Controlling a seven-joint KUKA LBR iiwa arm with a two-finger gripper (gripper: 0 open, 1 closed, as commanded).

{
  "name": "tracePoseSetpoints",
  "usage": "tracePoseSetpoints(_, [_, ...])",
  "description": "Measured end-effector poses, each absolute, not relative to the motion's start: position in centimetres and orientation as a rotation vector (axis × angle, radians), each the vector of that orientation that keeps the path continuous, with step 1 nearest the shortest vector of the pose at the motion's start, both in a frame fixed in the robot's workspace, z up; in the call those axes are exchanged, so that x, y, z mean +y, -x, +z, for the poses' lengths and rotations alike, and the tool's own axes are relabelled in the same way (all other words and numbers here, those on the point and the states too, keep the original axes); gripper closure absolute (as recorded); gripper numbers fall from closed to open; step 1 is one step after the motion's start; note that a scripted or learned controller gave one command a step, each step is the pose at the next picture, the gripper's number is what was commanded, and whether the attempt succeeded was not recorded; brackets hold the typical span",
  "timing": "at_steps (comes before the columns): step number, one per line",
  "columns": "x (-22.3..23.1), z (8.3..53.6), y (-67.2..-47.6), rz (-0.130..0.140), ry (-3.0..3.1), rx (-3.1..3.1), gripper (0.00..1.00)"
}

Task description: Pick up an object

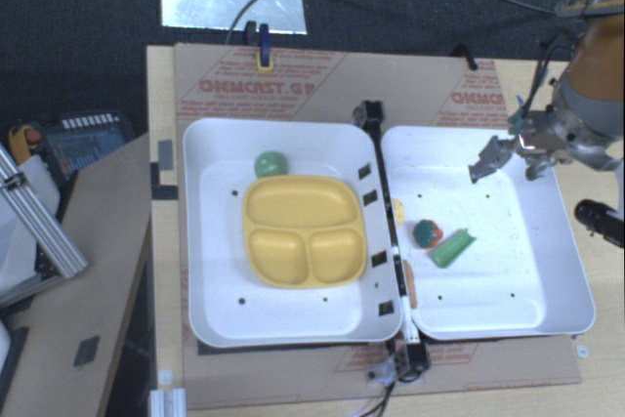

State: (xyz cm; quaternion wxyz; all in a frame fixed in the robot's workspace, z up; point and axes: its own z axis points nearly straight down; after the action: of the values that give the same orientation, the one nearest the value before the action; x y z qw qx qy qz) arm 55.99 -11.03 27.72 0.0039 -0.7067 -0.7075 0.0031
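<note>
gripper (510, 157) jaws state: cannot tell, hangs up-right of small red-green round toy (427, 232) | green plastic wedge (452, 248) touching toy's right | risk: fingers nudge both, grab slips

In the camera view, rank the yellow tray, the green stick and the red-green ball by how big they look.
1. Yellow tray, by far.
2. Green stick.
3. Red-green ball, only slightly smaller than the stick.
</note>
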Motion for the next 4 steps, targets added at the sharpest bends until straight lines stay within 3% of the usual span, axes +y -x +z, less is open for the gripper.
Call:
tracePoseSetpoints(1, [-11.0,28.3,-56.2,-0.002,2.219,-2.226,0.0])
tracePoseSetpoints(4, [-10.3,11.2,-55.0,0.0,2.22,-2.221,0.0])
